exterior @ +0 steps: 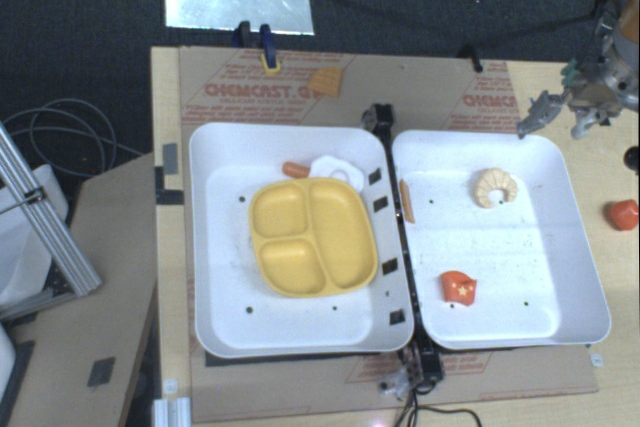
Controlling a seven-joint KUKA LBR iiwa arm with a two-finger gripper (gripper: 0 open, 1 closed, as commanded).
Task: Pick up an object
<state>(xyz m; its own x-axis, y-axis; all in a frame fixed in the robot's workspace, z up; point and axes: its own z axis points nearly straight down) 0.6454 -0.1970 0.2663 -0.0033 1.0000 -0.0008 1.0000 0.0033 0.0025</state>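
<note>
Cardboard-topped bench, two white bins: the grey two-finger gripper hangs wide and empty beyond the right bin's corner, nothing picked yet.

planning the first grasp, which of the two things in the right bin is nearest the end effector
The beige croissant-shaped piece, in the right bin's upper part, lies nearest the end effector. The red strawberry-like piece sits lower, toward the bin's near edge.

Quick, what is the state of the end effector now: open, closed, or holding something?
End effector: open, holding nothing, above the far right corner of the right bin.
</note>
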